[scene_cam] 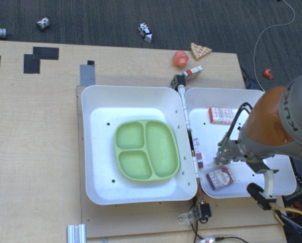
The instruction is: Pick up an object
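In the right bin [277,184] a small red-and-white packet [220,178] lies near the front-left corner. A red-and-white box [221,115] rests flat near the bin's back wall. My gripper [223,156] hangs low over the bin, just behind the packet and slightly to its right. The grey arm with its orange band [265,120] covers the bin's right half. A thin red-and-white strip [198,158] lies along the divider between the bins, left of the gripper.
The left bin [98,135] holds a green three-compartment plate [146,150]. Behind the bins on the bench sit a red ball [180,58], a pizza-slice toy [200,50] and a small marker-like item [193,72]. Cables trail at the front right.
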Robot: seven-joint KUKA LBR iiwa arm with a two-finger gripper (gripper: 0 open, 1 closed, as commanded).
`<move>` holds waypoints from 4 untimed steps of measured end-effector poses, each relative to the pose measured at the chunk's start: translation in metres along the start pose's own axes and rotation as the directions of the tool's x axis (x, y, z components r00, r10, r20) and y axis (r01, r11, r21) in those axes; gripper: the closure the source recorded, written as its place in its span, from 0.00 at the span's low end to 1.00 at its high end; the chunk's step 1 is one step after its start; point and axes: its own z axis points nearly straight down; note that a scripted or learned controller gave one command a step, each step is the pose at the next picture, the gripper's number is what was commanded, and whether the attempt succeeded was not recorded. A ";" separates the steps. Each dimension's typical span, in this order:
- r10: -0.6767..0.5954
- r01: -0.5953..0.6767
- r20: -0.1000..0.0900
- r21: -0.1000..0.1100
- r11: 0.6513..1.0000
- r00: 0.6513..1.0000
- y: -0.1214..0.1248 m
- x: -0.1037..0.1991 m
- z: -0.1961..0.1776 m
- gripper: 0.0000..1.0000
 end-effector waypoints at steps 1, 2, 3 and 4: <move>0.000 0.000 0.000 0.001 1.000 1.000 0.000 0.000 0.000 0.00; -0.002 0.002 0.000 -0.004 1.000 1.000 0.002 0.001 -0.010 1.00; -0.002 0.002 0.000 -0.003 1.000 1.000 0.002 0.001 -0.010 0.00; 0.002 -0.002 -0.002 0.010 1.000 1.000 -0.003 -0.002 0.011 0.00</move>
